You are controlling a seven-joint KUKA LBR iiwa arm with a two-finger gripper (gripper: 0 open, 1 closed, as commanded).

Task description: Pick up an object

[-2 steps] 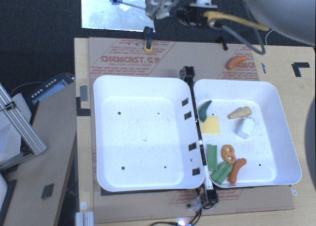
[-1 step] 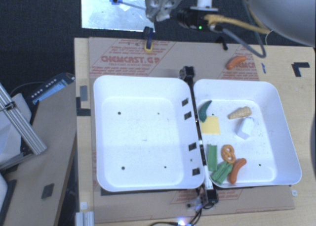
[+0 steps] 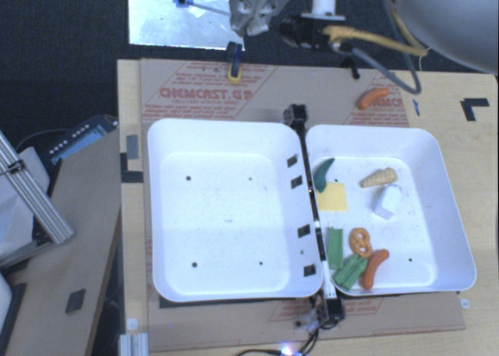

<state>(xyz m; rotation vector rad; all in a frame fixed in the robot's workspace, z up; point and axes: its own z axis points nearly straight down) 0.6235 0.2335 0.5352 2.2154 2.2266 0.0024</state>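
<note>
Dark carpet floor [image 3: 62, 35], wooden bench [image 3: 132, 97]

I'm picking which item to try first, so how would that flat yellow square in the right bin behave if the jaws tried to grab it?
The yellow square lies flat on the right bin floor, so it probably offers little edge to pinch. It looks thin, likely light and perhaps bendy. Pushed, it would probably slide, not roll, toward the green piece at its corner.

A flat yellow square [image 3: 333, 197], a tan cone [image 3: 378, 178] and a white block [image 3: 387, 202] lie in the right bin [image 3: 444, 183]. Green pods [image 3: 343, 259], an orange pretzel [image 3: 359, 241] and an orange sausage [image 3: 375, 267] cluster near its front edge.
</note>
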